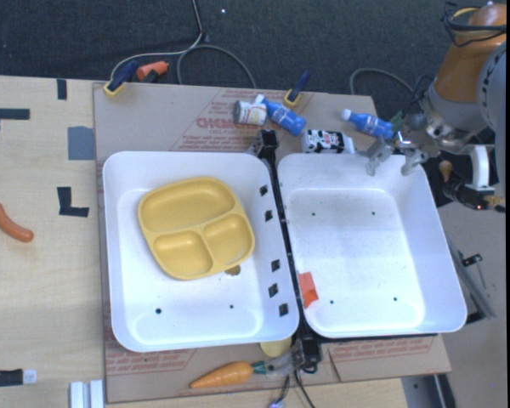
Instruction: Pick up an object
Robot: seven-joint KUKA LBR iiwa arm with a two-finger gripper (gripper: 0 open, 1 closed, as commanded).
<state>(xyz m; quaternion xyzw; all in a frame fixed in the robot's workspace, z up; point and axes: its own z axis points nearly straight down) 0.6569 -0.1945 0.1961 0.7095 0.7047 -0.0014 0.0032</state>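
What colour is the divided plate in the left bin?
Yellow all over, plain with no pattern. The divided plate shows clearly in the camera view, lying in the left bin.

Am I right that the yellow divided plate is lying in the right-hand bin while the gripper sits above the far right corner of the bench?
Not quite: the camera view shows the yellow divided plate lying in the left bin, not the right one. The gripper is indeed by the far right corner.
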